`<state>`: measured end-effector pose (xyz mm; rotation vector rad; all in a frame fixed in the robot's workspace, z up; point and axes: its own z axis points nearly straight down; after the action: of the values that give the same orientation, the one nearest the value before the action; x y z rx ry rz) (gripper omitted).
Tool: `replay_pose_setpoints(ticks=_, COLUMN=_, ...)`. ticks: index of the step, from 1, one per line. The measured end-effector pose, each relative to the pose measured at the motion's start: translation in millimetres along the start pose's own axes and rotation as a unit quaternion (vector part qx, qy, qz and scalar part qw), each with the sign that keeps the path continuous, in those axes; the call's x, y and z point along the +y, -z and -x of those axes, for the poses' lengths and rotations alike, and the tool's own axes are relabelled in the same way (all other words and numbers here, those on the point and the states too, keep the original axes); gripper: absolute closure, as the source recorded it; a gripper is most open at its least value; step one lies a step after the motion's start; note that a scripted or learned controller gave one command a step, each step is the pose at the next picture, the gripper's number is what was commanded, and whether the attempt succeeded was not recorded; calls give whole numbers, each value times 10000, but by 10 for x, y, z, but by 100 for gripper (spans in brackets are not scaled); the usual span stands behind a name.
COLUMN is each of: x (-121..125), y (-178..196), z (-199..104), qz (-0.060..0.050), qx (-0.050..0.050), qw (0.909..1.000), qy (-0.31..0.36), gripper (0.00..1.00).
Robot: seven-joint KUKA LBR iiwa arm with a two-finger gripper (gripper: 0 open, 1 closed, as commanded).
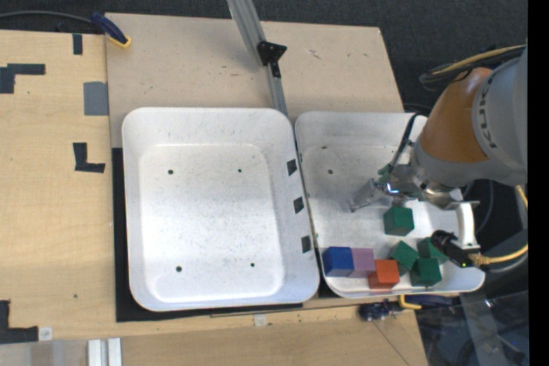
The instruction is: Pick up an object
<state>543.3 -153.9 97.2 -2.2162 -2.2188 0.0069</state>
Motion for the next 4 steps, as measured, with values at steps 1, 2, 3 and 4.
replay_pose_setpoints(ticks=1, x=12, y=130, z=-6, qz=18, qx=3, qw=10000, qy=6, gripper=100)
replay_pose_setpoints(ticks=2, x=-53, y=719, z=36, qz=54, qx=-10, qw=10000, qy=-3, gripper=100)
replay_pose_setpoints(ticks=3, x=-50, y=1348, z=71, qz=65, qx=-16, qw=10000, qy=1, gripper=100)
replay_pose_setpoints(ticks=4, x=-74, y=1780, z=84, qz=57, qx=-13, qw=10000, qy=2, gripper=100)
